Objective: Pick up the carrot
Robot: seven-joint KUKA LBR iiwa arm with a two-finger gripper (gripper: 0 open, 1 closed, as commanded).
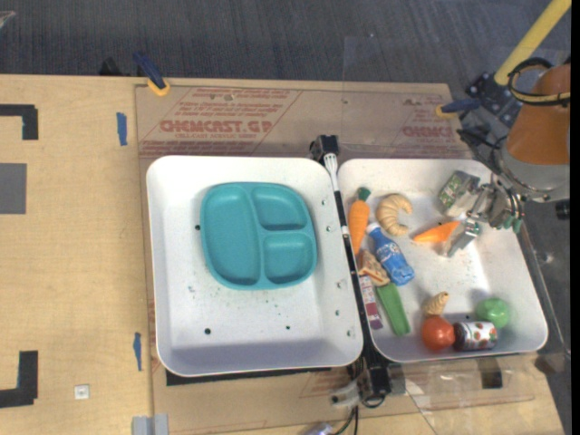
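Right bin (535,284), carrot (359,222) lengthwise near-vertical, green top up

Both white bins (172,333) appear as smooth moulded plastic with a slight sheen, and the divided teal plate (258,235) has a matt plastic finish. The bench top (68,270) is pale, matt wood-grain board, overlaid by a brown cardboard sheet (290,111) with red print. The carrot (359,220) looks like smooth, matt orange plastic, and the gripper (471,217) shows bare grey metal.
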